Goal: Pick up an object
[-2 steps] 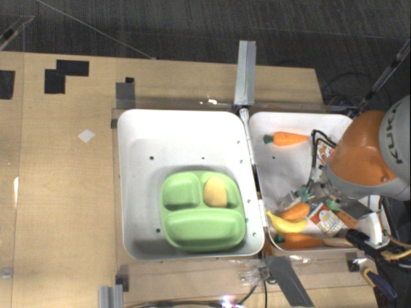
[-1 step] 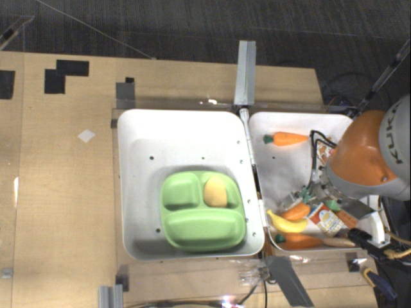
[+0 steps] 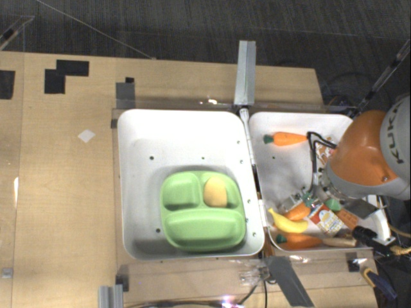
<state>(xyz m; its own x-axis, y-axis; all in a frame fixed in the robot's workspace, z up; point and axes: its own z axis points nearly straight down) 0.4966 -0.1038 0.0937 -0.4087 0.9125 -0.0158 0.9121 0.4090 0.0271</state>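
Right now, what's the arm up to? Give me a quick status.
Arm low over right bin, above toy pile. Banana and carrot lying loose. Green tray with yellow ball in left bin.

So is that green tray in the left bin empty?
No. The green tray holds one yellowish round item in its upper right compartment; its other compartments are bare.

Hand (low) among toys in right bin

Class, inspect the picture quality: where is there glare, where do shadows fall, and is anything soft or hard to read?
Camera view: glare on the left bin rim near the top; soft shadow beside the green tray; the items under the arm are crowded and indistinct.
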